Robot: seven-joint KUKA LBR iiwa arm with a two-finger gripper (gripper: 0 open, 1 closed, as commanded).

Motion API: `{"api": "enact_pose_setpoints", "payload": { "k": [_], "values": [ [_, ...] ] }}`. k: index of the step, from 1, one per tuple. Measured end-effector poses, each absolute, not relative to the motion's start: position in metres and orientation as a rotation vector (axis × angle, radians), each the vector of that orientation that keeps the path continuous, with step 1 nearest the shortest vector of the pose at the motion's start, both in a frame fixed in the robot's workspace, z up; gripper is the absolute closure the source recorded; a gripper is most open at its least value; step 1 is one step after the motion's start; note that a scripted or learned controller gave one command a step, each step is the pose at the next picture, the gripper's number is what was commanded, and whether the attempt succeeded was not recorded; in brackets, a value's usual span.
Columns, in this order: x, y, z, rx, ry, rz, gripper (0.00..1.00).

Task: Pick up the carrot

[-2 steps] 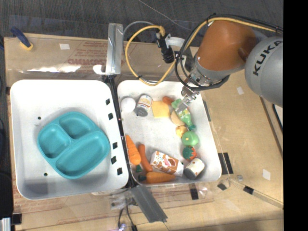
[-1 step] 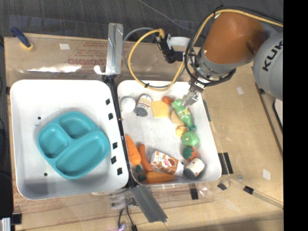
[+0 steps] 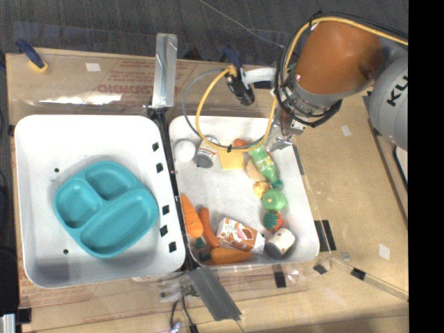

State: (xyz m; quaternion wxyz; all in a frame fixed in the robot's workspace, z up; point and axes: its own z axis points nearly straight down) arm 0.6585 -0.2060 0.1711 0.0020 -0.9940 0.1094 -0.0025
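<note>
A long orange carrot [image 3: 189, 214] lies against the left wall of the right bin [image 3: 310, 210], near its front. Two more carrot-like orange pieces lie close by, one [image 3: 206, 228] beside it and one [image 3: 229, 256] along the front wall. My gripper [image 3: 279, 141] hangs under the orange wrist band at the bin's far right corner, just above a green bottle [image 3: 262, 165]. It is well away from the carrots and the wrist mostly hides it.
The right bin also holds a white ball [image 3: 184, 149], a grey can [image 3: 205, 159], a yellow block [image 3: 233, 160], a green apple [image 3: 274, 200], a juice carton [image 3: 237, 234] and a small cup [image 3: 281, 241]. A teal divided plate [image 3: 104, 207] sits in the left bin [image 3: 28, 141].
</note>
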Motion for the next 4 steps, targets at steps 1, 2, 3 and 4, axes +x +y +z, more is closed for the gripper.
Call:
{"api": "enact_pose_setpoints", "payload": {
  "k": [1,2,3,4],
  "values": [
    [0.659,-0.206,0.202,-3.122,0.303,-0.011,1.0],
    [0.659,-0.206,0.216,-3.121,0.302,-0.011,1.0],
    [0.659,-0.206,0.238,-3.121,0.301,-0.009,1.0],
    [0.658,-0.206,0.231,-3.122,0.299,-0.003,1.0]
  ]
}}
